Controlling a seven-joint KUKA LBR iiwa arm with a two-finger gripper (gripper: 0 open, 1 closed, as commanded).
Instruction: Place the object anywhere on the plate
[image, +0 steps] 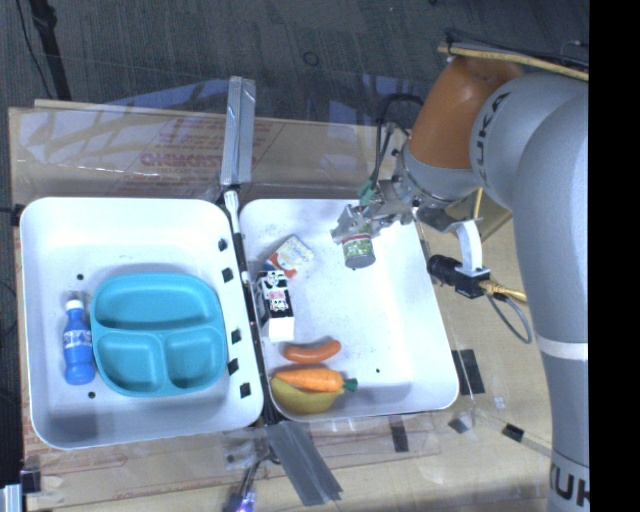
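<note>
Can (359, 250) hangs between the fingers of the gripper (354, 230), gripped, upper middle of the frame, over the right bin (425, 330). Blue plate (158, 333) sits in the left bin (60, 240), lower left. Dark floor lies behind the bench.

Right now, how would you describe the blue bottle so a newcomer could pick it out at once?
Look at the left bin, the one holding the blue divided plate. The blue bottle lies on the bin floor against the plate's left edge, its white cap pointing toward the far wall. It is the one loose item in that bin; the food toys sit in the right bin.
</note>
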